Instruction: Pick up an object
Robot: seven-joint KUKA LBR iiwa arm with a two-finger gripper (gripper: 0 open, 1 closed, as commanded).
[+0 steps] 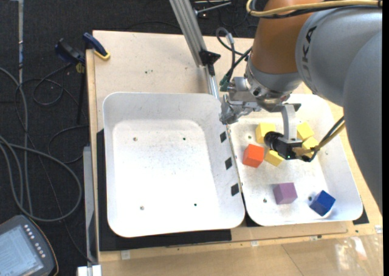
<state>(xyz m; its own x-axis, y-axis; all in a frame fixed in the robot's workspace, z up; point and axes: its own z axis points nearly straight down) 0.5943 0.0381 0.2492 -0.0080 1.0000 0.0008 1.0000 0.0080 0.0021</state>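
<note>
Hanging over the inner rim of the right shallow white plastic bin (340, 165), the two-finger gripper (230, 112) is sitting just above the seam where the 2 bins are meeting. Whether the gripper is spread or closed cannot be told from this angle, and nothing is showing in its grasp.

The left shallow white plastic bin (121, 117) is showing a wide white floor marked with small dark specks, offering open room along all 4 of its walls. 3 small black tabs (229, 162) are lining the seam between the bins.

All pickable objects are lying in the right bin:
- 1 orange foam cube (253, 155) is resting near the inner wall, just below the gripper.
- At least 3 yellow foam blocks (265, 132) are clustering beside the orange cube, partly covered by robot hardware.
- 1 purple foam cube (284, 193) is standing apart, toward the near wall.
- 1 blue foam cube (322, 202) is sitting close to the near right corner.

Open floor is separating the purple and blue cubes from the yellow cluster.
</note>
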